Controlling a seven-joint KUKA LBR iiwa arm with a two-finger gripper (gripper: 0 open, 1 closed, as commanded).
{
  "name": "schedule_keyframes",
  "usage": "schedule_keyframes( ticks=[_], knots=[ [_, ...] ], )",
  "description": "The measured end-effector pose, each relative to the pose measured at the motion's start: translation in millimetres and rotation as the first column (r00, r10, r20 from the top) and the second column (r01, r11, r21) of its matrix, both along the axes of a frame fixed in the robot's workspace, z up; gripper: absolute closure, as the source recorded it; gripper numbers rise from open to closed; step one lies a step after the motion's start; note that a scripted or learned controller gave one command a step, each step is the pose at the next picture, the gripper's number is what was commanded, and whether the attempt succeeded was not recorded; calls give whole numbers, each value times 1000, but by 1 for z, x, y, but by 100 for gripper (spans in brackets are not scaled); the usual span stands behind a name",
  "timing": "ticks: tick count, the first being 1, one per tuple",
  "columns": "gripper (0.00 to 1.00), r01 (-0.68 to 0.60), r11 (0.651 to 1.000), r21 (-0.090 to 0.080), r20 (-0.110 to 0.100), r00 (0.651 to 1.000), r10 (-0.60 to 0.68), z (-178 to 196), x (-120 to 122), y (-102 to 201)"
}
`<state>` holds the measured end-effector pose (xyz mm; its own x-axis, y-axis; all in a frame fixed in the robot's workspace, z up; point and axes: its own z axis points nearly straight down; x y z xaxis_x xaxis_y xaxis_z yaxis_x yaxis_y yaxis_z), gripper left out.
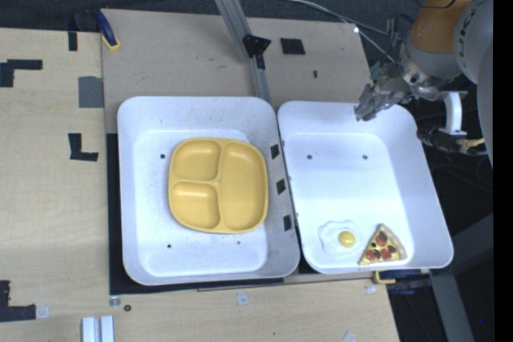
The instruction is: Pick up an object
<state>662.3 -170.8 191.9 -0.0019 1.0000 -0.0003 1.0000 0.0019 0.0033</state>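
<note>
Claw (pixel 367 110) hung at the far right corner of the right bin (pixel 425 172), over its rim; whether its tips were spread or pressed together could not be told, and nothing showed between them. Candidate objects lay at the opposite, near end of that bin: fried egg toy (pixel 340 237) and pizza slice toy (pixel 383 246), just beside each other. Both sat well apart from the claw, toward the camera. Yellow divided plate (pixel 218 185) rested in the left bin (pixel 136 172), farther off.
</note>
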Motion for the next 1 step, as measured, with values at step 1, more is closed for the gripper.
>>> schedule_keyframes(
  ticks=[1],
  knots=[
    [100,0,1000,1,-2,1000,0,19,0,1]
  ],
)
